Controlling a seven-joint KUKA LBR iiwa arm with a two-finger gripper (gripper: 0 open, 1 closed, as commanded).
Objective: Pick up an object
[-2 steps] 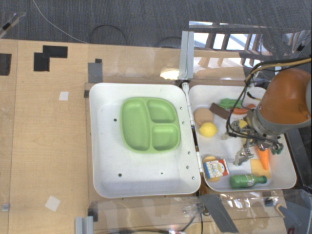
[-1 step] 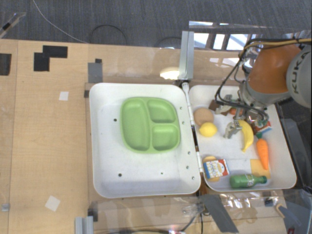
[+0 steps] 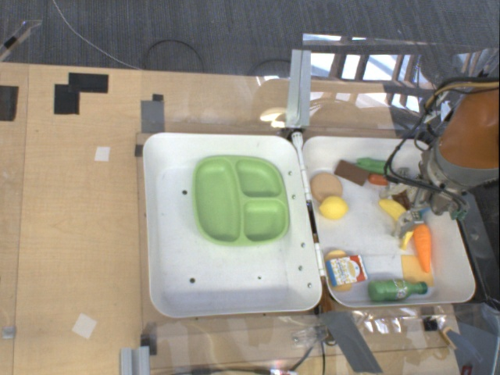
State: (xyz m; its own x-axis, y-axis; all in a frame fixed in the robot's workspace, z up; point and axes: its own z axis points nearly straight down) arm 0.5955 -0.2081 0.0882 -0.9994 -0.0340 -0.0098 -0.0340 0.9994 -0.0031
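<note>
My gripper (image 3: 408,223) hangs low over the right part of the right bin (image 3: 367,233), below the orange wrist band (image 3: 471,135). It sits between a yellow banana (image 3: 390,207) on its left and an orange carrot (image 3: 423,245) just to its lower right. A small yellow piece (image 3: 406,241) shows directly under it. I see nothing clearly lifted by it.
The right bin also holds a tan potato (image 3: 326,185), a lemon (image 3: 333,208), a brown bar (image 3: 351,172), a green vegetable (image 3: 371,164), a cheese wedge (image 3: 416,269), a green bottle (image 3: 398,290) and a small carton (image 3: 346,270). A green divided plate (image 3: 238,199) lies in the left bin (image 3: 168,272).
</note>
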